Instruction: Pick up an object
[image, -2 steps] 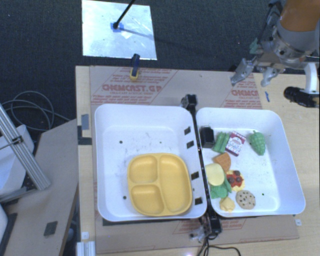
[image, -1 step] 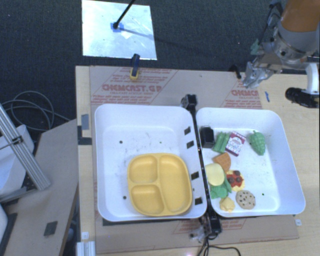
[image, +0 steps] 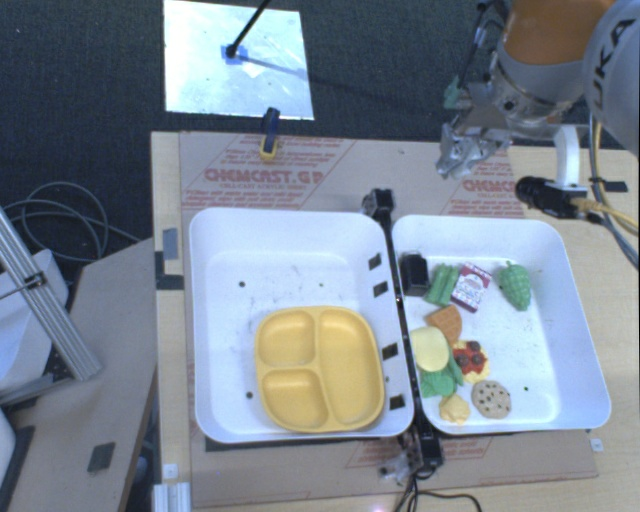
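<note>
1. Because the task names no particular object, any of the small items heaped in the right bin (image: 575, 330) can be taken as the target; they are gathered along that bin's left wall, from its middle down toward the near left corner.
2. The gripper (image: 462, 152) is seen raised over the bench (image: 300, 165), beyond the right bin's far edge and well apart from everything in it — a stance judged to be a hover ahead of a descent, not a grasp.
3. Nothing is seen between the fingers; whether they are spread or closed cannot be told, since they are small and blurred against the bench.
4. Toward the far left corner, a black block (image: 414, 270), a green piece (image: 441, 283) and a red-and-white packet (image: 470, 287) are laid just beside one another, while a green leafy piece (image: 516, 285) is set apart nearer the far edge's middle — it is judged the easiest pick, with free room on every side.
5. Lower along the left wall, a yellow round piece (image: 430, 348), a pizza-like slice (image: 469, 357) and a cookie (image: 490, 399) are packed touching or nearly so; a grasp there is judged likely to catch a neighbour.
6. The left bin (image: 230, 250) is occupied by a yellow divided plate (image: 320, 367), resting against its near edge, its compartments unfilled.
</note>
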